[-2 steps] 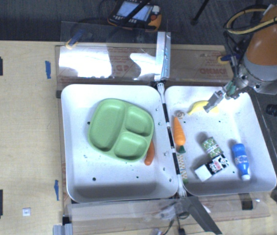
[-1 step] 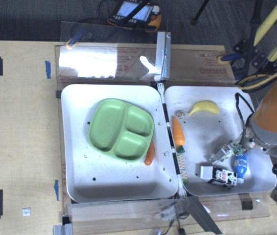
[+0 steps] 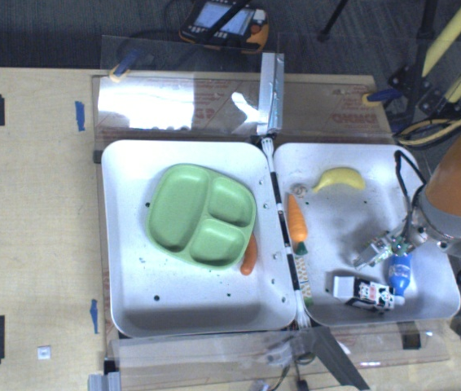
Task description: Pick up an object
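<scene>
The claw (image 3: 379, 252), grip unclear, hovers beside a glossy blue bottle (image 3: 400, 274).

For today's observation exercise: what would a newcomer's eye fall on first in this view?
Probably the green divided plate filling the left bin, an orange carrot tucked at its right edge. Next, the yellow banana at the back of the right bin, where the gripper hangs above a blue bottle.

2 bins (image 3: 125, 218), 2 carrots (image 3: 296, 221), 1 banana (image 3: 338, 179), 1 plate (image 3: 200, 214)
</scene>
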`<state>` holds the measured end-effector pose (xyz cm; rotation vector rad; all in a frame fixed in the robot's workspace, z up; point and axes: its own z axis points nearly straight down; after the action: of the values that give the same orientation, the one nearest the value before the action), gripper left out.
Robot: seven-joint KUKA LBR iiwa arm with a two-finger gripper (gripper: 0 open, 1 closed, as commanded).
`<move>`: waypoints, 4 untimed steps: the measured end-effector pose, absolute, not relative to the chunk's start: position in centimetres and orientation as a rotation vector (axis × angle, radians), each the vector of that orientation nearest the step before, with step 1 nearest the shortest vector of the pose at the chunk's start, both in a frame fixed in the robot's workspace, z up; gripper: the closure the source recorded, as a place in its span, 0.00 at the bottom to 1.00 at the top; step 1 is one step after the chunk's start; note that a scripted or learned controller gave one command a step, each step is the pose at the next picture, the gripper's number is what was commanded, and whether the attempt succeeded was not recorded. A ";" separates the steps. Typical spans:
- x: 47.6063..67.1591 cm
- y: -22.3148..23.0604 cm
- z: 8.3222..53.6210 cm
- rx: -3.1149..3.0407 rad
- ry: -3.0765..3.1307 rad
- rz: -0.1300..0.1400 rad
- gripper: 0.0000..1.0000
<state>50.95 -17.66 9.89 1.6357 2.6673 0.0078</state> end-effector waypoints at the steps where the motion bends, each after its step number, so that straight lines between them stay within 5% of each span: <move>1: 50.7 -18.0 16.5 1.953 2.457 0.001 1.00; 2: 57.6 -13.7 21.6 2.027 2.398 0.000 1.00; 3: 59.1 -13.6 24.8 1.839 2.541 0.001 1.00; 4: 66.4 -12.8 20.6 1.847 2.536 0.001 1.00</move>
<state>66.43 -12.83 20.65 1.8472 2.5358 0.0008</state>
